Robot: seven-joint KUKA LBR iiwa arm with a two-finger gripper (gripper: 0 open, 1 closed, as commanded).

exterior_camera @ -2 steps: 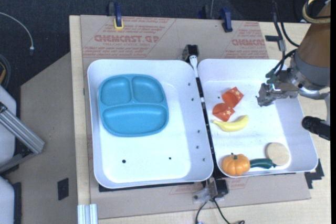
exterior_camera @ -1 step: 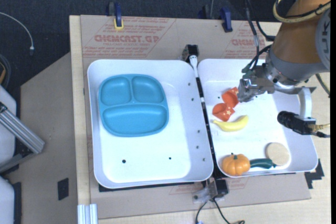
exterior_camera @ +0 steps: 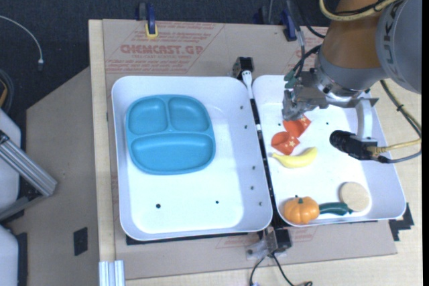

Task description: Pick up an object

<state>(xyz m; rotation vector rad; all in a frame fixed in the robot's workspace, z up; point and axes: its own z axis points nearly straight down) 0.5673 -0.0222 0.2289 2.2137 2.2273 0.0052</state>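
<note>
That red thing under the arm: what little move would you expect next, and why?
Probably a short drop straight down. The end effector hangs right over the red piece in the right bin, with the banana close beside, so little sideways correction seems needed.

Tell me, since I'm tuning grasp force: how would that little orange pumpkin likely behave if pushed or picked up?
The pumpkin looks round and smooth, so a push would probably roll it, perhaps into the bin wall beside it. Its glossy, toy-like surface suggests something light that could slip from a pinch.
</note>
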